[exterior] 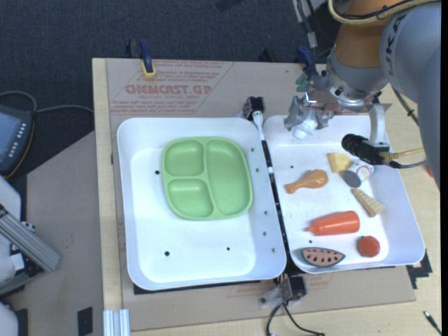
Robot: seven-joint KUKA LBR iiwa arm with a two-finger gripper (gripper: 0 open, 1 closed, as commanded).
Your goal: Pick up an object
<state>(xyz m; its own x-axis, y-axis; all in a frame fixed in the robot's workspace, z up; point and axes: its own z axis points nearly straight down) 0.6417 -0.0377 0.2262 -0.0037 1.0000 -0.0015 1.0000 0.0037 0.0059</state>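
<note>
The gripper (306,121) hangs over the far corner of the right bin (406,215); I cannot tell how it is set. Nearest, toward the front, lie one cheese wedge (339,162) and one chicken drumstick (308,181). Farther off are one ice-cream cone (369,202), one carrot (334,223), one tomato (369,246) and one watermelon slice (323,257). The left bin (140,250) holds one green divided plate (207,178).

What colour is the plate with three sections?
Light green plate, seen in the camera view.
</note>
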